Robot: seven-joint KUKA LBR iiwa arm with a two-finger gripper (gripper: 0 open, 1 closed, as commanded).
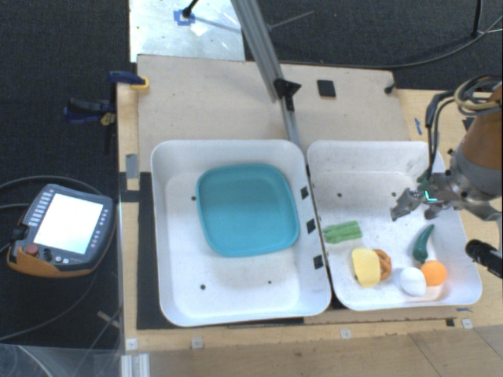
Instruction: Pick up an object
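In the right white plastic bin [369, 159], nearest its front rim, lie a white egg-shaped object [412, 281], an orange ball [434, 272], a yellow block [365, 265] and a dark green curved pepper-like piece [423, 243]; a light green ridged piece [342, 232] sits farther in. Beyond them the hand [407, 204] hovers over bare bin floor; whether its fingers are spread I cannot tell. Left of this bin, a teal square plate [247, 209] fills the other bin [169, 234].

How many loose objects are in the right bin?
6, clustered toward its near corner: green block, yellow piece, brown item behind it, white egg, orange ball, dark green vegetable. More could be hidden.
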